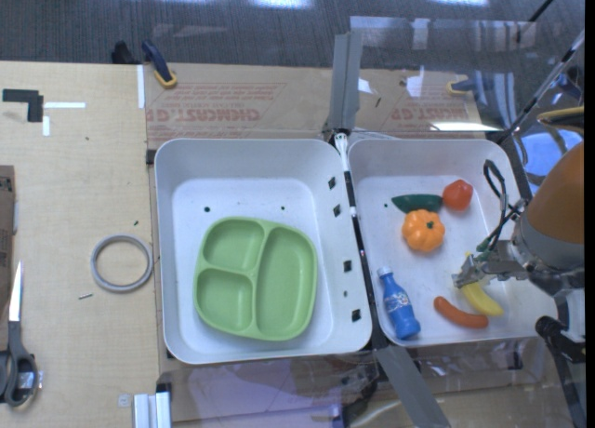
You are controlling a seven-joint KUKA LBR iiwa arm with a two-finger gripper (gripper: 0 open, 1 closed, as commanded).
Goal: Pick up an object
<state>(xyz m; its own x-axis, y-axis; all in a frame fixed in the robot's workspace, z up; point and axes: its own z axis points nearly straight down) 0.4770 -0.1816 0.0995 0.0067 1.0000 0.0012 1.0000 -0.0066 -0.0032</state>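
My gripper (472, 274) hangs low over the right side of the right bin (372, 231), coming in from the right under the orange band of the arm. A yellow banana (483, 301) lies right below it, touching or nearly touching the tip. An orange-red sausage (460, 314) lies just in front of the banana. Toward the bin's front left a blue bottle (398, 303) lies on its side. An orange pumpkin (423, 230), a red tomato (456, 194) and a dark green piece (417, 202) sit near the bin's middle and back.
The left bin (177, 231) holds a green divided plate (257, 277). On the bench to the left lie a grey tape ring (121, 261) and scissors (17, 361). A black cable (493, 180) loops over the right bin's back right.
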